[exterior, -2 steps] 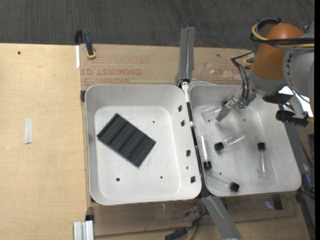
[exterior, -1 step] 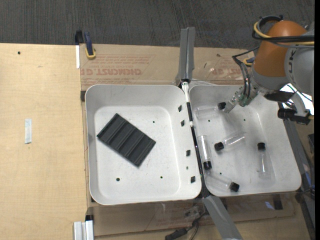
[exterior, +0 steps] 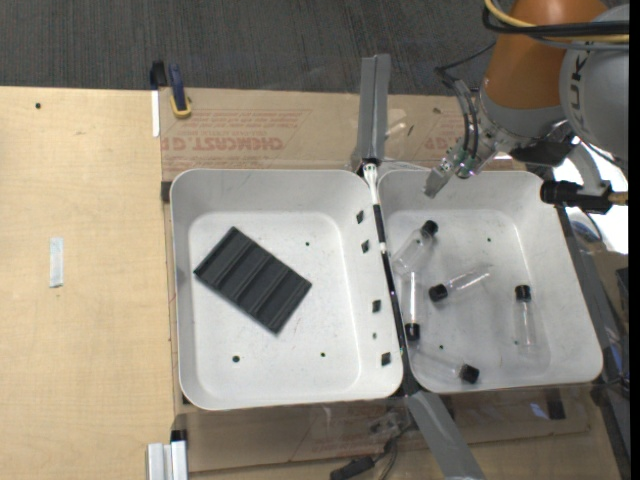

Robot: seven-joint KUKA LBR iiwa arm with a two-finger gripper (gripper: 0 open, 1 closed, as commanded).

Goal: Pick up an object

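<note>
While the jaws (exterior: 441, 181) hang over the right bin (exterior: 560, 268), their state cannot be told.
Clear vials (exterior: 467, 282), scattered from six to nine o'clock below, could roll from a glancing pinch.

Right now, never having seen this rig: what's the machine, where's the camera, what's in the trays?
One fixed camera looks down at a slant on a bench with two shallow white bins. The grey arm with the orange band reaches in from the right; its pincer hangs over the far rim of the right bin, with nothing visibly held. The right bin contains several clear vials with black caps. The left bin holds a dark ribbed slab. Its job is to pick one object up.
</note>
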